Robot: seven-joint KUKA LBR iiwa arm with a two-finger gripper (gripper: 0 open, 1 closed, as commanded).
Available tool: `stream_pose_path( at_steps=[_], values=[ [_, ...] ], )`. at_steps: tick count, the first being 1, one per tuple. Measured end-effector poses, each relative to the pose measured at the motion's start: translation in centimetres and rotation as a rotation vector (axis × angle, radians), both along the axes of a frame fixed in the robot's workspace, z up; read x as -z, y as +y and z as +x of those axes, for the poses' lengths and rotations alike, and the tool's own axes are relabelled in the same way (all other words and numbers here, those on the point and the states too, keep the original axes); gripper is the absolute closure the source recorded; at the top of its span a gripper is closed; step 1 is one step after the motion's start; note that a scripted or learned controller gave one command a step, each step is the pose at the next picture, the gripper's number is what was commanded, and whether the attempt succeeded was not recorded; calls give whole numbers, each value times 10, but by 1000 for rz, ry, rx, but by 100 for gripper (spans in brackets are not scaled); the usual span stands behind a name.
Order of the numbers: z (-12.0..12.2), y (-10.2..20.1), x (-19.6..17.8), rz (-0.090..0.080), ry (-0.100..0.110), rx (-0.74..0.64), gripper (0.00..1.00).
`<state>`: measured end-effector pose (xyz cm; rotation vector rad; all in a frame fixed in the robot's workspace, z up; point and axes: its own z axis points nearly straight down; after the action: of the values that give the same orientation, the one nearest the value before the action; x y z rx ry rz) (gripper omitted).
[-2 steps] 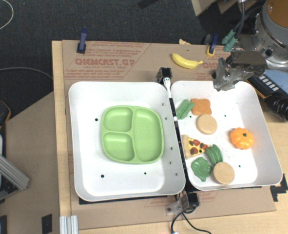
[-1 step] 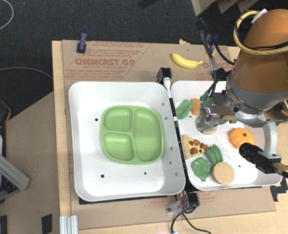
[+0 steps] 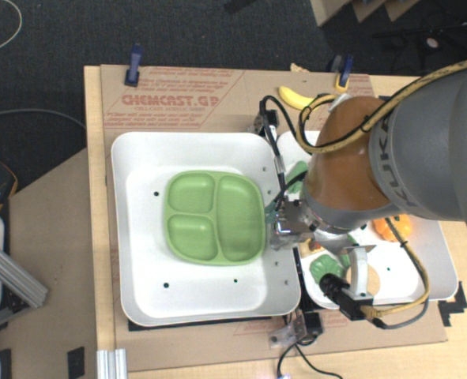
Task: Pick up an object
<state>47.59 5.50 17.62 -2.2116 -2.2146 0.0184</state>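
A green divided plate (image 3: 215,216) is seen lying in the left white bin (image 3: 138,212), its right edge close to the bin wall where the tool (image 3: 284,221) is lowered; whether the tool is open or closed cannot be told. Bare bin floor is left around the plate's other sides, and "CHEMCAST" is printed on the desk (image 3: 174,97) behind.

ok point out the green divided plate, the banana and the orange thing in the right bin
green divided plate (image 3: 215,216), camera view, on the ridge between its compartments
banana (image 3: 295,98), camera view, mid curve of the part that shows
orange thing (image 3: 394,227), camera view, on its exposed patch beside the arm
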Motion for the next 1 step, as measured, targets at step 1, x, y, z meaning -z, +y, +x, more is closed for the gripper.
stream_pose_path(
  at_steps=[1],
  values=[
    [5, 96, -159, 10, -34, -12, 100]
  ],
)
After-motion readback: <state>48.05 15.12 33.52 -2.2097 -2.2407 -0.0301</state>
